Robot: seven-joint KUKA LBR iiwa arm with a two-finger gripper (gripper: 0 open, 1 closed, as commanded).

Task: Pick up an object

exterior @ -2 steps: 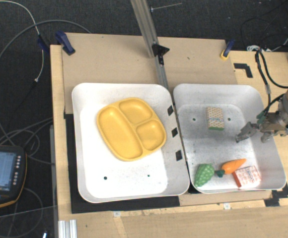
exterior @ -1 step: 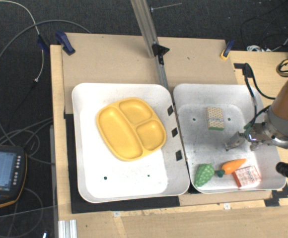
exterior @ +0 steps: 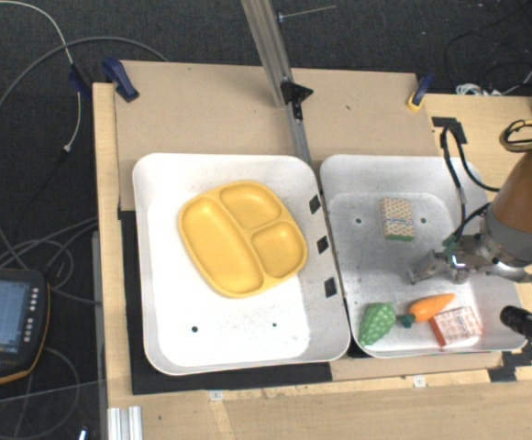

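Observation:
The right bin [exterior: 358, 177] holds a small checkered box [exterior: 397, 218] near its back, a green toy [exterior: 377, 323] at the front, an orange carrot [exterior: 430, 306] beside it, and a red-and-white packet [exterior: 456, 325] at the front right. My gripper [exterior: 434, 269] hangs low over the bin's right side, just above the carrot and packet, below and right of the checkered box. I see nothing between its fingers.
The left bin [exterior: 156, 246] carries a yellow divided plate [exterior: 241, 237]. A metal pole [exterior: 266, 26] rises behind the bins. Black clips sit along the seam between the bins. Cables run at the right edge and a tablet [exterior: 5, 324] lies off the bench's left.

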